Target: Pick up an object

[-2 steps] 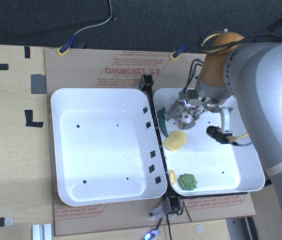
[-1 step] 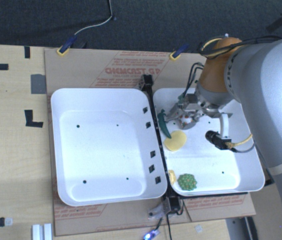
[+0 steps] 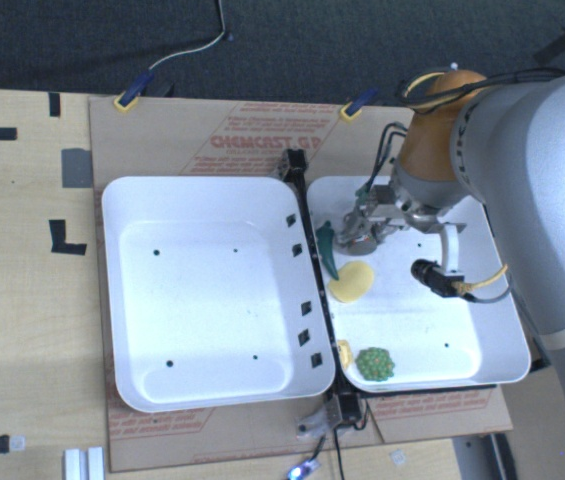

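My gripper (image 3: 354,230) is low in the right bin (image 3: 462,353), near its left wall. Just below the gripper lies a pale yellow round object (image 3: 352,281). A thin dark green object (image 3: 328,252) lies along the bin's left wall, right beside the gripper. A green bumpy ball (image 3: 374,364) rests near the bin's front edge, with a small yellow-orange piece (image 3: 343,353) to its left. The arm's wrist covers the fingertips from above.
The left bin (image 3: 202,288) stands next to the right one, parted from it by a black divider with clips (image 3: 302,258). Both bins sit on a cardboard sheet (image 3: 252,143). The arm's grey body (image 3: 527,198) covers the right bin's far right side.
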Tool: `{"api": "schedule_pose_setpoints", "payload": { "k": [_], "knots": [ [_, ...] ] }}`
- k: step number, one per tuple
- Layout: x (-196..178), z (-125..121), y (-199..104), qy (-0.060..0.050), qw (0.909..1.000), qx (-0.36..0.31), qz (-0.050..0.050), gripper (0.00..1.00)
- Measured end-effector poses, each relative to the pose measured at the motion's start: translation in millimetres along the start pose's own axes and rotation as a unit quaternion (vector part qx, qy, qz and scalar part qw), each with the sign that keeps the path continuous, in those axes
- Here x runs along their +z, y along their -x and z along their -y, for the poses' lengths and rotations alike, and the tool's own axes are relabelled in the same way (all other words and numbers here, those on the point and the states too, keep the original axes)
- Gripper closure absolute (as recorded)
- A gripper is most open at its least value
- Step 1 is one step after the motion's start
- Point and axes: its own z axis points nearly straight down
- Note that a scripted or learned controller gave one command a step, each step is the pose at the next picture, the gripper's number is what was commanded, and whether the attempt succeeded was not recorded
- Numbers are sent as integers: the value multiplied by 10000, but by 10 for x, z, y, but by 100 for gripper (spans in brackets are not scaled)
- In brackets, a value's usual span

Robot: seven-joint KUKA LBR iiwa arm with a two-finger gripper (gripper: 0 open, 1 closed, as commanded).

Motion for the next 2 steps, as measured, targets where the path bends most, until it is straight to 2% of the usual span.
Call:
{"api": "schedule_pose_setpoints", "payload": {
  "k": [1,2],
  "knots": [
    [-938,54,-1085,5,10000,-75,-60,100],
    [-1429,-16,-871,-6,10000,-25,-37,100]
  ]
}}
